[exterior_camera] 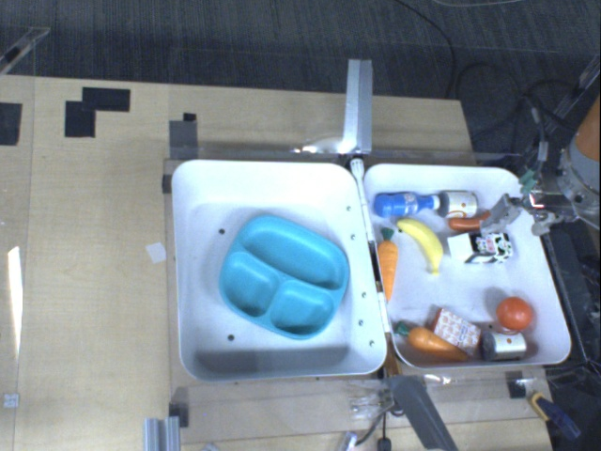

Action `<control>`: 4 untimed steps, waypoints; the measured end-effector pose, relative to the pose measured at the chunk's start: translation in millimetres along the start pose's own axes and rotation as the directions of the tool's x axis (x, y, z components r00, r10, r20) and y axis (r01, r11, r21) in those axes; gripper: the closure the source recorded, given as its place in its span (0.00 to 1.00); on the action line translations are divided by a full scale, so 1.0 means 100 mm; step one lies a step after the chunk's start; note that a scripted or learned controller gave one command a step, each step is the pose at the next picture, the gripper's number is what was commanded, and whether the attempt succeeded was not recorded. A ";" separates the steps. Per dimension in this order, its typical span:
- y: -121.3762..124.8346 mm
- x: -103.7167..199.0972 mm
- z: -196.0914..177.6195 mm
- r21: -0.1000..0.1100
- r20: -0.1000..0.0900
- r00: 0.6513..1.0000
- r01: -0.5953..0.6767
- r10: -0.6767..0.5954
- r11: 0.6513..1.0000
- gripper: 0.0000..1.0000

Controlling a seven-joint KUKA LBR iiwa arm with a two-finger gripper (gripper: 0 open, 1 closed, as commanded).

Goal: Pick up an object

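Pincer (515,207) hangs at the right bin's (560,308) far right rim; whether it is open or closed I cannot tell, and nothing shows between its tips. Just left and below sits a small black-and-white item (490,245), likely the nearest candidate, with a red-brown piece (466,221) just to the left. Farther left lie a banana (423,242), a blue bottle (404,204) and a carrot (387,264). Beyond, the left bin (202,252) holds a blue tray (282,275).
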State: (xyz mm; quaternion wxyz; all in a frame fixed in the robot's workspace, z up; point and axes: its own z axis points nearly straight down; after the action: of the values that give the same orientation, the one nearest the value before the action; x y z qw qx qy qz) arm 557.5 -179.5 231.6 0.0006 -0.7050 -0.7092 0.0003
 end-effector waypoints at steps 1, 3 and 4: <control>0.49 0.01 1.16 -0.001 0.000 0.990 0.142 -0.142 0.990 0.00; 0.83 -0.13 1.32 -0.013 0.005 0.964 0.266 -0.266 0.964 1.00; 0.95 0.36 0.96 -0.005 0.002 0.992 0.127 -0.127 0.992 1.00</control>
State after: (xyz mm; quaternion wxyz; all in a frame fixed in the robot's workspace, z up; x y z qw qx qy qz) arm 652.0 -142.8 135.7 -0.0017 -0.6584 -0.7527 -0.0011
